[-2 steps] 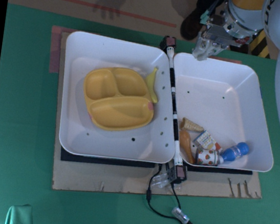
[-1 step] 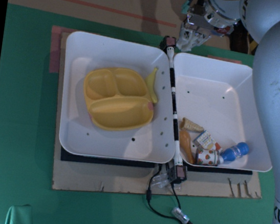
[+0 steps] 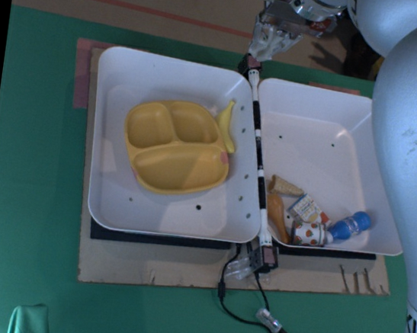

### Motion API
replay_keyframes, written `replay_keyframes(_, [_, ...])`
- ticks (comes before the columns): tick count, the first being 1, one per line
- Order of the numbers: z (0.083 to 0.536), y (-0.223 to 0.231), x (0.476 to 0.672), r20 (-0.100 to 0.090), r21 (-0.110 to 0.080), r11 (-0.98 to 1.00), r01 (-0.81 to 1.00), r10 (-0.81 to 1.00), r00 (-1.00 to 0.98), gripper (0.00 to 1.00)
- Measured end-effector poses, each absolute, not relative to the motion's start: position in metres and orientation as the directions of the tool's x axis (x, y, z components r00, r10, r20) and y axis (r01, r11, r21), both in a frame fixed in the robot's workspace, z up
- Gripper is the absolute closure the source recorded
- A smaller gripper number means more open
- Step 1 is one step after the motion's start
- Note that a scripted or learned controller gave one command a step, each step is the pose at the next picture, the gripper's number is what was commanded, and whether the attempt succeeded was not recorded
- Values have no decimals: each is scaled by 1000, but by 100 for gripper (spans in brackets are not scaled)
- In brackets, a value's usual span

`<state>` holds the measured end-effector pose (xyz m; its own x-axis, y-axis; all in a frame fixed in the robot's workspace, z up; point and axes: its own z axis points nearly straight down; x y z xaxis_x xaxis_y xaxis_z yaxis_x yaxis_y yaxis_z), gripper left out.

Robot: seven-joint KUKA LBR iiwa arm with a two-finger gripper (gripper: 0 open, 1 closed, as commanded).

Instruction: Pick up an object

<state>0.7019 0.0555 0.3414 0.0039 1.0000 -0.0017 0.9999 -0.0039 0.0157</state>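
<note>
My gripper point(image 3: 265, 48) hangs above the far end of the divider between the two bins, away from all the objects. The left bin point(image 3: 128, 81) holds a yellow divided plate point(image 3: 177, 146), and a yellow banana point(image 3: 227, 124) leans on the plate's right rim. In the near left corner of the right bin point(image 3: 331, 117) lie a tan wedge point(image 3: 286, 186), a small carton point(image 3: 306, 208), an orange carrot-like piece point(image 3: 277, 224), a spotted white cup point(image 3: 309, 233) and a small bottle with a blue cap point(image 3: 350, 224).
A black-and-white striped bar point(image 3: 257, 149) runs between the bins. Cables point(image 3: 251, 299) trail off the bench's front. The grey arm point(image 3: 407, 174) covers the right side of the view and overhangs the right bin's edge. Green cloth surrounds the cardboard base.
</note>
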Motion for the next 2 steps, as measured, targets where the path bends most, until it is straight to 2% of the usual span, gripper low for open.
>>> replay_keyframes(1, [365, 104, 702, 0, 15, -4, 1000, 1000, 4, 100])
replay_keyframes(2, [362, 166, 701, 2, 13, -3, 1000, 1000, 3, 100])
